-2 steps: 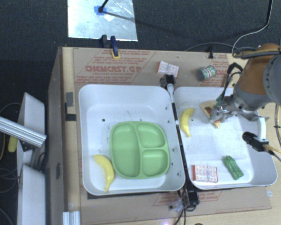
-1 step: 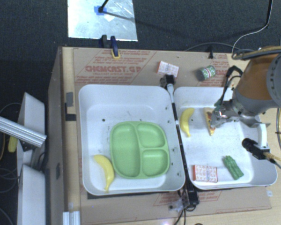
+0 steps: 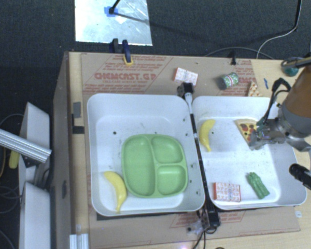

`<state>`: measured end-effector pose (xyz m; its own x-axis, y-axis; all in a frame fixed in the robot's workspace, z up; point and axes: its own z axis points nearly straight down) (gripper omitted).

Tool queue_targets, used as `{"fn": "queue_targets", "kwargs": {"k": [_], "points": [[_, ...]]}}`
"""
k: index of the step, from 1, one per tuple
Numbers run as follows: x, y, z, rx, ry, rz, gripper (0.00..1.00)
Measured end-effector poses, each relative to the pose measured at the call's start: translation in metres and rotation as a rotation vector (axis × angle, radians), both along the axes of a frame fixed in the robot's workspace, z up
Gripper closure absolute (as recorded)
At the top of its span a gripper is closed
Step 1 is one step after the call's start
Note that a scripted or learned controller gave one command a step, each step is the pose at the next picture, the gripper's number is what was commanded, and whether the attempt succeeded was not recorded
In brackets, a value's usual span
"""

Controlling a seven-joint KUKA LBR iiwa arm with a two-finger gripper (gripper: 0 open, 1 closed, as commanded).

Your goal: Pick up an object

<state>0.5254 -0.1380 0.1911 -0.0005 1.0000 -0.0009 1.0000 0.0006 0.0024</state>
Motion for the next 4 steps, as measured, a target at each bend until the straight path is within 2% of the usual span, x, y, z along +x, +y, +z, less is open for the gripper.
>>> {"fn": "queue_targets", "kwargs": {"k": [1, 2, 3, 4], "points": [[0.000, 0.001, -0.001, 0.001, 0.001, 0.001, 0.00], [0.067, 0.018, -0.037, 0.001, 0.001, 0.003, 0.00], [0.060, -0.030, -0.015, -0.001, 0.000, 0.000, 0.00], [0.075, -0.058, -0.086, 0.000, 0.003, 0.000, 0.00]]}}
